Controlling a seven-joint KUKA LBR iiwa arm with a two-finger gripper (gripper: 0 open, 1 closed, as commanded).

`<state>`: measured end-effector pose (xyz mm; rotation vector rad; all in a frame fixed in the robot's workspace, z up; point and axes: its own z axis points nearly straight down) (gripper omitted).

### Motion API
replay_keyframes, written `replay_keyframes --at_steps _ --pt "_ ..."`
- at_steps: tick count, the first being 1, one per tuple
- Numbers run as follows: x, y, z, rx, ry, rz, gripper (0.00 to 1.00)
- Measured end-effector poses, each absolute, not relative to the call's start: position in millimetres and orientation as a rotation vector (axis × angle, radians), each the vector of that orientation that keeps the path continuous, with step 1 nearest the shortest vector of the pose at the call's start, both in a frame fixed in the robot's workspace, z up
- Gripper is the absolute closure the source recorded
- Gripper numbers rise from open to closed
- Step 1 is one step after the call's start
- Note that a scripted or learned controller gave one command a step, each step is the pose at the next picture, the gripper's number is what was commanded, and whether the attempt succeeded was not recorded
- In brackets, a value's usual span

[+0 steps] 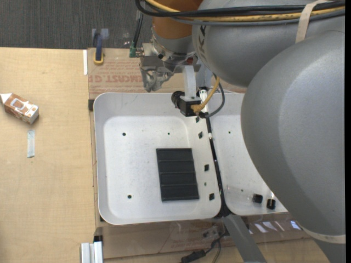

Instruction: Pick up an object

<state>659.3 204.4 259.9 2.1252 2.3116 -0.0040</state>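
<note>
A flat black ribbed rectangular object [177, 174] lies in the left white bin [109, 163], near its front right. My gripper [154, 81] hangs under the orange band of the arm, over the far rim of that bin and the cardboard behind it. It is well back from the black object and apart from it. Nothing shows in its grasp. The grey arm covers most of the right bin [236, 147].
Two small dark pieces [256, 199] [270, 203] sit at the front of the right bin. On the wooden bench to the left lie a small orange-and-white box [21, 108] and a pale strip [30, 144]. A blue clamp [99, 44] stands behind the left bin.
</note>
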Motion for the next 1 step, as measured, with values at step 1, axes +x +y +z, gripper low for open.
replay_keyframes --at_steps 1 --pt "658.9 224.1 259.0 2.658 1.673 -0.008 1.00"
